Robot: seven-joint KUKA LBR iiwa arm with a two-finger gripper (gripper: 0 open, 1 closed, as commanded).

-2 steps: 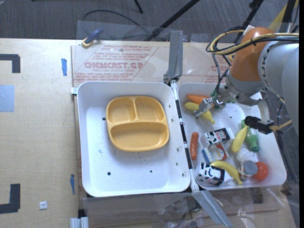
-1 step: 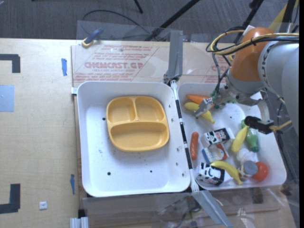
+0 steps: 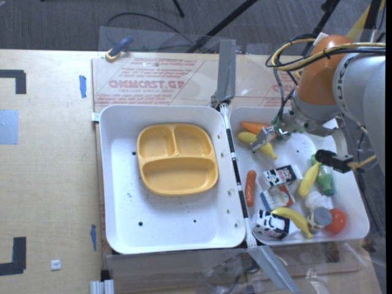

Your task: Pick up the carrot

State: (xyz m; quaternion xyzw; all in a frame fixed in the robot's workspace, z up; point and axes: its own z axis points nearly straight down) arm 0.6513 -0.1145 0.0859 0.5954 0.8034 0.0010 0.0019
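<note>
The carrot [image 3: 252, 127] is a short orange piece lying near the far left corner of the right bin [image 3: 358, 208]. My gripper [image 3: 267, 138] hangs low just right of and slightly nearer than the carrot, over a small yellow banana [image 3: 247, 138] that lies beside the carrot. The gripper body hides part of that banana. Nothing visibly sits in the gripper's grasp.
The left bin [image 3: 116, 182] holds a yellow divided plate [image 3: 177, 158]. The right bin also holds a red sausage [image 3: 250, 187], two small milk cartons [image 3: 280, 176], a second banana [image 3: 294, 220], a tomato [image 3: 335, 220], and yellow and green items [image 3: 317, 177]. Cables hang off the arm.
</note>
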